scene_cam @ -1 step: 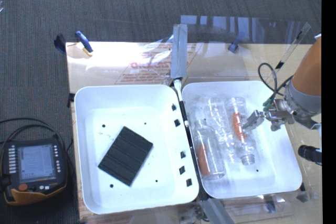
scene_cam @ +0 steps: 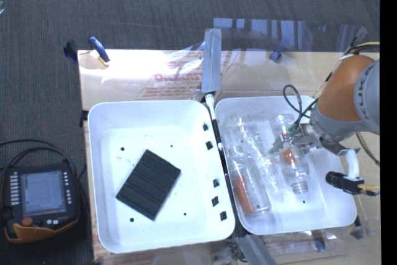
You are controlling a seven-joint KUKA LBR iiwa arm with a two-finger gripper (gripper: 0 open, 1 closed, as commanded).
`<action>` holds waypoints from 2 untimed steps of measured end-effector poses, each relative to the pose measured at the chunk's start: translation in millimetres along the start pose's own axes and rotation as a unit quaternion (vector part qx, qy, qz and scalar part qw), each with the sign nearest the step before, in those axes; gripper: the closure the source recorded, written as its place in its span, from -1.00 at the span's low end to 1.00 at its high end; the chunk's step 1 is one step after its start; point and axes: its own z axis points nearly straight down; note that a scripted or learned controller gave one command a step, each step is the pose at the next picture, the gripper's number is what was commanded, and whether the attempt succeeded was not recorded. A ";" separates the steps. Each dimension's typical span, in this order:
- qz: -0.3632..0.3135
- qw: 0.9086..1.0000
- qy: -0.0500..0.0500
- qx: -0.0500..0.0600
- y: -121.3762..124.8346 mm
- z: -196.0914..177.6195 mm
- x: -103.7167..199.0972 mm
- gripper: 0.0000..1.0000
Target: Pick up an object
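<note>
The right bin (scene_cam: 338, 211) holds several clear plastic bottles. One clear bottle (scene_cam: 250, 188) with an orange piece inside lies near the bin's left front. Another clear bottle (scene_cam: 297, 174) with an orange patch lies in the middle, its cap end toward the front. More clear bottles (scene_cam: 243, 133) lie in a loose pile at the back left. My gripper (scene_cam: 283, 146) is low in this bin, over the pile and right at the top end of the middle bottle. A flat black ribbed pad (scene_cam: 149, 184) lies alone in the left bin (scene_cam: 102, 133).
A grey divider (scene_cam: 214, 133) with black clips runs between the bins. A teach pendant (scene_cam: 40, 195) sits on the floor at far left. Blue clamps (scene_cam: 99, 49) and a transparent panel (scene_cam: 279, 40) stand along the bench's back edge. A black cable end (scene_cam: 338, 180) hangs at the bin's right.
</note>
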 end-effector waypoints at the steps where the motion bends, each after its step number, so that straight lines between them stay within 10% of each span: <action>1: 0.001 1.000 0.002 0.003 -0.3 -5.3 -0.1 1.00; 2: -0.003 1.000 0.001 0.004 12.4 -79.7 10.1 1.00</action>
